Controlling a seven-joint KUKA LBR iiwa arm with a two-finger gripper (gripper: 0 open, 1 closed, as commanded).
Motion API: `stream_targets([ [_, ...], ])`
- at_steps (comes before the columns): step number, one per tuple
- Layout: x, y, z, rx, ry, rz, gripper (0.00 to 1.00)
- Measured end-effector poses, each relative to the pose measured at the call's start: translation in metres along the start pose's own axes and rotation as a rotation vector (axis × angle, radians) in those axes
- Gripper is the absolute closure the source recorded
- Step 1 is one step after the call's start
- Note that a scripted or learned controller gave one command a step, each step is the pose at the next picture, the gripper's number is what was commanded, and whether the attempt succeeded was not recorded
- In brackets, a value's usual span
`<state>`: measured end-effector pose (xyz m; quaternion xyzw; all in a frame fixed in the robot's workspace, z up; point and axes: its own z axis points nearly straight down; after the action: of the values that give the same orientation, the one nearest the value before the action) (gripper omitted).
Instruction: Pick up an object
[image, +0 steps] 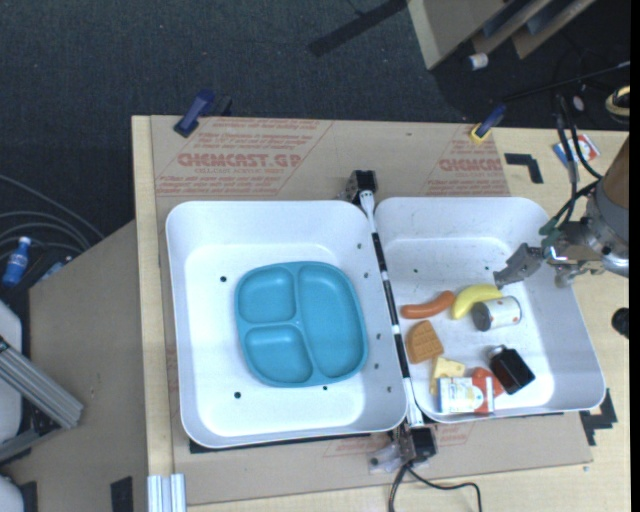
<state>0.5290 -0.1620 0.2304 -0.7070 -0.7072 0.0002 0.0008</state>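
The hand (527, 262) is hanging over the right bin (575, 330), near its back right side. I cannot tell if it is open or closed. Just below it, a toy banana (474, 298) is lying beside an orange carrot (428, 305) and a small can (497, 314). A blue plate (299, 323) is sitting in the left bin (200, 300) on the surface (150, 300).

I see two bins (190, 300) of smooth white plastic with a faint sheen. The blue plate (300, 322) looks like matt plastic. The bench (250, 160) wears brown printed paper over board. The banana (474, 298) looks glossy, the cracker (424, 342) rough.
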Motion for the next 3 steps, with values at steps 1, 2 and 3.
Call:
stream_targets([
  [1,0.002,0.016,0.123,-0.021,-0.009,0.000,0.00],
  [2,0.022,0.092,0.146,-0.002,-0.001,-0.001,0.00],
  [3,0.021,0.093,0.135,-0.005,-0.002,-0.002,1.00],
])
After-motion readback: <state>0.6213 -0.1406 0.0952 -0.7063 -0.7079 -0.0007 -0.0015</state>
